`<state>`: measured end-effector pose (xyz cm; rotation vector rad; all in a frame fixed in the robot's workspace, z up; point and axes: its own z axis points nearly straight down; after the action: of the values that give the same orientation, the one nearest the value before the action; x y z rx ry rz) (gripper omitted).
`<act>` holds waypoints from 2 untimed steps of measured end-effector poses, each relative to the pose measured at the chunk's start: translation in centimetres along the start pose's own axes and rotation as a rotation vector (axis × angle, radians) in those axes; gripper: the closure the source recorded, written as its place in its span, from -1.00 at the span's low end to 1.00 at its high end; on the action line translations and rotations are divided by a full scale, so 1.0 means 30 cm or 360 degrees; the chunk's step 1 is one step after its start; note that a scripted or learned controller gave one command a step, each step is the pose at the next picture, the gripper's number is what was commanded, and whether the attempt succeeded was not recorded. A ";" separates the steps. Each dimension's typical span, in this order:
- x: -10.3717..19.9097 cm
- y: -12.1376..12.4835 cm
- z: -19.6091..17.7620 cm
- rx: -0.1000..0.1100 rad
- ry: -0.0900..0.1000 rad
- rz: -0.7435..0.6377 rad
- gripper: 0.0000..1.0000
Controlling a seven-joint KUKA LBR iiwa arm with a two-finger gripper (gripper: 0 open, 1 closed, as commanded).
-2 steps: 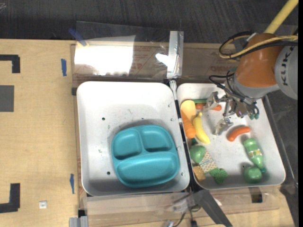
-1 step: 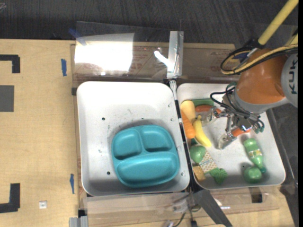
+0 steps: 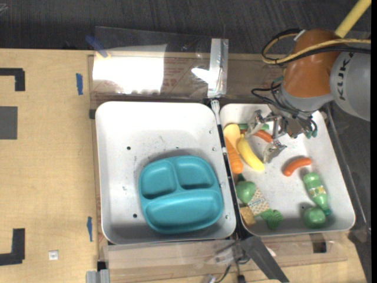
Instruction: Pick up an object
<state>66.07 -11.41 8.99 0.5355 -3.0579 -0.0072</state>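
Note:
My gripper (image 3: 268, 138) hangs low over the back of the right bin (image 3: 341, 181), under the orange wrist band (image 3: 309, 69). Its fingers (image 3: 275, 150) stand apart, so it is open. A small orange-red piece (image 3: 263, 136) lies in the gap between them; whether it touches them I cannot tell. Just left of the gripper lie a yellow banana (image 3: 250, 155) and an orange carrot (image 3: 235, 160) along the bin's left wall. A red-orange sausage-shaped toy (image 3: 296, 165) lies to the right of the fingers.
Toward the front of the right bin lie a green bottle (image 3: 315, 187), a green pepper (image 3: 314, 217), a green round fruit (image 3: 245, 190), a broccoli piece (image 3: 273, 218) and a patterned packet (image 3: 258, 205). The left bin (image 3: 118, 128) holds a teal divided plate (image 3: 180, 194).

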 end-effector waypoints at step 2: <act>0.274 0.157 0.011 0.0029 -0.0074 -0.0176 -1.00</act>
<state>56.72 -9.78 9.01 0.7151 -3.0714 0.0056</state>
